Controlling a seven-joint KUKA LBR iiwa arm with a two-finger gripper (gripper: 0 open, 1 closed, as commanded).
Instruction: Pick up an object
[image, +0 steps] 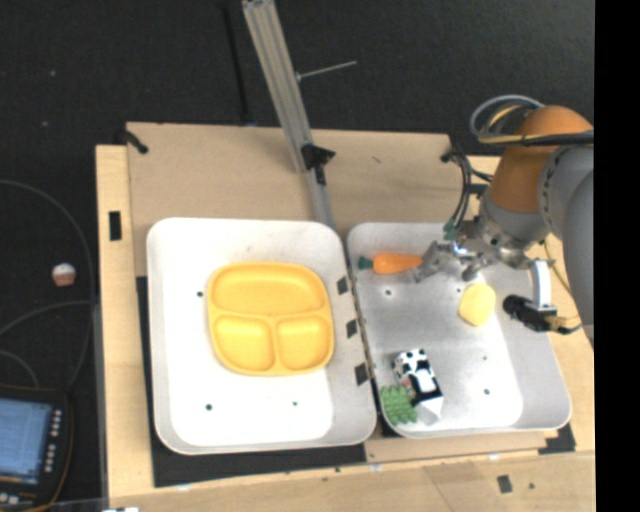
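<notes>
On the desk (230, 170), the left bin (180, 400) holds a yellow divided tray (270, 315). The right bin (530, 390) holds an orange carrot (397, 263) at its far left corner, a pale yellow lump (477, 304) toward the right, and at its near edge a black-and-white cow toy (420, 376) touching a green piece (398, 403). The arm (530, 170) reaches in from the right, its end effector (452, 255) low over the bin's far side, just right of the carrot; whether it is spread or pinching cannot be told.
</notes>
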